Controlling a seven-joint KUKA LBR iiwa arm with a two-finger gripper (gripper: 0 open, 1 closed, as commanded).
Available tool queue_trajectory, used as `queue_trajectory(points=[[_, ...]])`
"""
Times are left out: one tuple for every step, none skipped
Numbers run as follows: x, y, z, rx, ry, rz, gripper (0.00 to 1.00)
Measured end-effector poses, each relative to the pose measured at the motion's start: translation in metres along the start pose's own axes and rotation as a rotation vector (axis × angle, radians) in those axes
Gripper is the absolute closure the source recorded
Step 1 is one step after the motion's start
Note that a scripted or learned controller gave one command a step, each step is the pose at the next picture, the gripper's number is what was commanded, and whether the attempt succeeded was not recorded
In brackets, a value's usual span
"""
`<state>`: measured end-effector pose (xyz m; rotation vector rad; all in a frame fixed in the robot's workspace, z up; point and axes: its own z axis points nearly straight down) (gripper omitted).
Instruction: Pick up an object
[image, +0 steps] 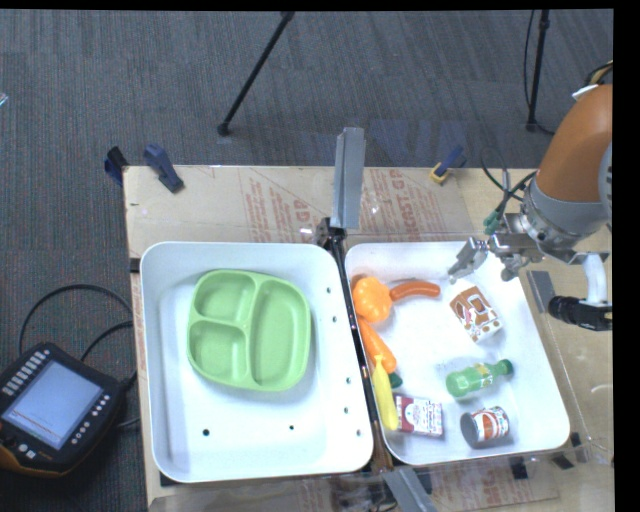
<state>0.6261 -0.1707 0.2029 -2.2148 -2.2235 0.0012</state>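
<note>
The right bin (545, 350) holds several toy foods. An orange pepper (369, 297) and an orange sausage (414, 291) lie at its back left. A carrot (377, 344) and a yellow piece (384, 396) line its left wall. A small white and brown carton (475, 313), a green bottle (478, 377), a red box (420, 415) and a can (486, 427) sit to the right and front. My gripper (487, 258) hangs over the bin's back right, just behind the carton, open with nothing between its fingers.
The left bin (165, 300) bears a green divided plate (250, 328). A grey post (348, 185) stands behind the seam between the bins. A teach pendant (50, 405) lies on the floor at the left. Clamps sit on the bench's back edge.
</note>
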Motion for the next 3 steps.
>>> queue_trajectory(points=[[-0.02, 0.02, 0.114, -0.004, -0.002, -0.022, 0.0], [-0.018, 0.02, 0.104, -0.004, -0.003, -0.025, 1.0], [-0.04, -0.012, -0.002, -0.001, -0.001, 0.232, 1.0]])
